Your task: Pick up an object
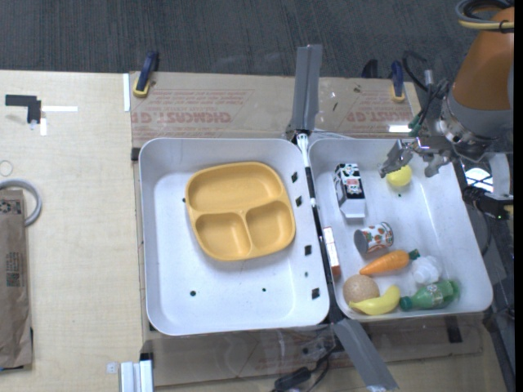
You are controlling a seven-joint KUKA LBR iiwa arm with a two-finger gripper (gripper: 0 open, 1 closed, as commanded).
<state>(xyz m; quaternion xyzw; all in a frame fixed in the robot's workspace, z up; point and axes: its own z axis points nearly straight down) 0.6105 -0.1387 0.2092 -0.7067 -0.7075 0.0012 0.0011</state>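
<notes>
Left bin (155, 243): yellow divided plate (241, 211). Right bin (466, 219): milk carton (350, 190), carrot (386, 261), banana (376, 303), green bottle (429, 296), all left of and below claw (409, 163). Claw closed on small yellow lemon (399, 176).

Arm (484, 64) cut off at right edge. Brown bag (14, 276) cropped at left. Print on milk carton (350, 188) too small to read.

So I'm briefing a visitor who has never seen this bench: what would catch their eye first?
Probably the big yellow divided plate, alone in the left bin. Next, the cluster of toy food in the right bin: a carrot, a banana and a green bottle near its front. At the bin's far end, the gripper sits over a small yellow object.
</notes>
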